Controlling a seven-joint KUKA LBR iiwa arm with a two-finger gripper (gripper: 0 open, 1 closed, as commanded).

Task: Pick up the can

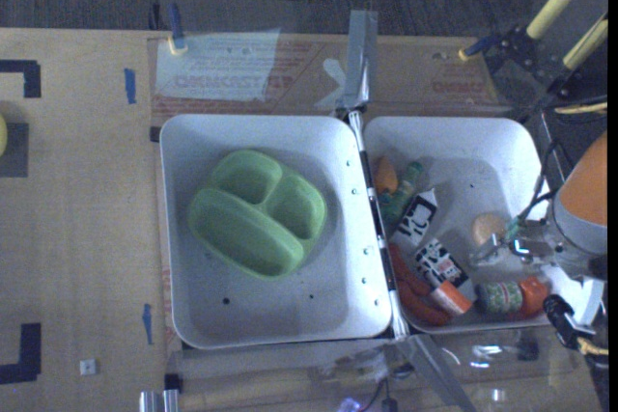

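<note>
Green-labelled, the can [502, 297] lies on its side at the frame's lower right, your tool [510, 246] poised just above; grip state you cannot tell.

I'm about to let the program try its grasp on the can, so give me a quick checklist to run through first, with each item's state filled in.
1. Can visible in the right bin: ok, lying near the front wall.
2. Gripper over the right bin: ok, just above the can.
3. Fingers open or shut: cannot tell.
4. Room around the can: not ok, an orange item touches it.
5. Green tray out of the way: ok, in the left bin.
</note>
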